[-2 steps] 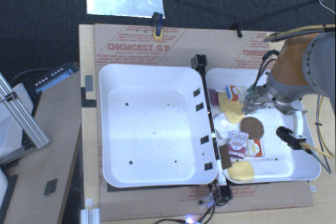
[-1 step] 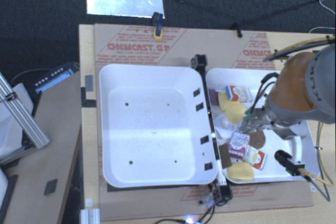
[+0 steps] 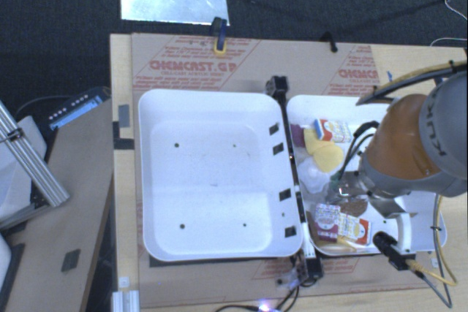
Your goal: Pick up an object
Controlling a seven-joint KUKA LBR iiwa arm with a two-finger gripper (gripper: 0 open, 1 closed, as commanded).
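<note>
Look toward three o'clock and you will see the arm [image 3: 409, 146], grey with its orange band, reaching in over the right bin [image 3: 307, 107]. Its wrist hangs above the middle of that bin, and the pincer [image 3: 342, 190] sits low among the clutter there. You cannot tell from this angle whether it is apart, together or clamped on anything, because the wrist and cables cover it.

The things to pick all lie in the right bin. At the bin's twelve o'clock end a small red and white carton [image 3: 333, 130] lies next to a yellow lump [image 3: 327, 155], with a purple piece [image 3: 297, 134] just at its nine o'clock side. A pale clear item [image 3: 313, 175] rests below the yellow lump. Toward six o'clock a red packet [image 3: 326, 221] lies touching an orange and white box [image 3: 355, 229], both flat on the bin floor, just beside the pincer.

The left bin [image 3: 153, 157] sits at nine o'clock of the right one, the two rims touching along a row of black clips [image 3: 279, 150]. Both bins rest on the table [image 3: 190, 62], which is covered by printed cardboard.
</note>
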